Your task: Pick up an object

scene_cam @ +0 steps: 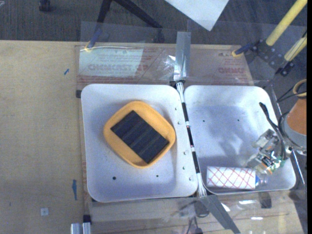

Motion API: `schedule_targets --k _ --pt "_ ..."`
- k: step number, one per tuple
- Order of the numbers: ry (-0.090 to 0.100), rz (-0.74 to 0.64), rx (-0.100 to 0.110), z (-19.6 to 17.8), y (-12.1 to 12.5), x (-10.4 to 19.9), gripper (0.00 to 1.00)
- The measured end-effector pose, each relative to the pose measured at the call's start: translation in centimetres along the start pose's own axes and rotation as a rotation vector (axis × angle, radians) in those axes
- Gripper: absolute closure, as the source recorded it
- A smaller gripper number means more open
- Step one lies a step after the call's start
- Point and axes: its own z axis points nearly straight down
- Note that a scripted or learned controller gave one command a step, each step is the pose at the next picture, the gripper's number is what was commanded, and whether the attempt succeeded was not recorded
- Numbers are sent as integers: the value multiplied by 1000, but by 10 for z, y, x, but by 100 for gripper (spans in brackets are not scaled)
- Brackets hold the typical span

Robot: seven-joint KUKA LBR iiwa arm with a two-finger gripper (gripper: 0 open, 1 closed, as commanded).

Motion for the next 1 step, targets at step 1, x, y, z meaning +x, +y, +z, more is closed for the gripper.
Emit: schedule_targets --k 1 --pt "-6 36 16 14 -11 -3 0"
